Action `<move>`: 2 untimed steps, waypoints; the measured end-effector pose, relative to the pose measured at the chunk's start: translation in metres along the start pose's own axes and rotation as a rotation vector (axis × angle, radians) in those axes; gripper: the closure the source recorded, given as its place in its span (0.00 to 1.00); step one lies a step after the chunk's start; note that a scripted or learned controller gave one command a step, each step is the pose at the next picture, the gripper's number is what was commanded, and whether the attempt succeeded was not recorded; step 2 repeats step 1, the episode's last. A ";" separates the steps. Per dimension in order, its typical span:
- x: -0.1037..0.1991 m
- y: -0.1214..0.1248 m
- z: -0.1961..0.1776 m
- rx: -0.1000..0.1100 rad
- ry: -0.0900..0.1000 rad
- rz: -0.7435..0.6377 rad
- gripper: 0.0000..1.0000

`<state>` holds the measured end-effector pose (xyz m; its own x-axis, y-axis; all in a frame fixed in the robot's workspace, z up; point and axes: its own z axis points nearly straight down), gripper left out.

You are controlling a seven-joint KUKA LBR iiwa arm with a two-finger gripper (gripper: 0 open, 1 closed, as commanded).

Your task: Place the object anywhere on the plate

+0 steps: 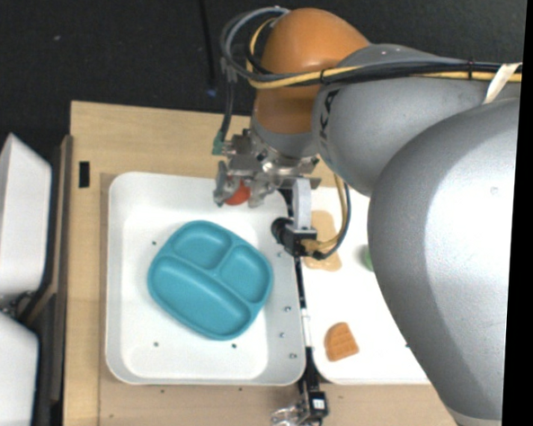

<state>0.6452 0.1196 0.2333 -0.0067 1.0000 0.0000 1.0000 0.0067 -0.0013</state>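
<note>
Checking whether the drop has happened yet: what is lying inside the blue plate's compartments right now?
The blue plate shows bare compartments, nothing lying in them. A small red object sits at the gripper, above the left bin behind the plate. The arm hides much of the right bin.

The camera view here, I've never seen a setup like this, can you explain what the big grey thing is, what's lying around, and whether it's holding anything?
You're looking down at a slant from one fixed camera above a bench. The big grey shape is a robot arm reaching in from the right, with an orange band above its wrist. At its tip is a gripper, with something small and red at it; whether it is actually gripped is unclear. Two shallow white bins sit side by side. The left bin holds a blue divided plate. The right bin holds a small orange-brown piece.
</note>
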 end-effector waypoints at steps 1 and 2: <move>-0.002 0.000 0.000 0.000 0.000 0.003 0.00; -0.002 0.000 0.000 0.000 0.000 0.003 0.00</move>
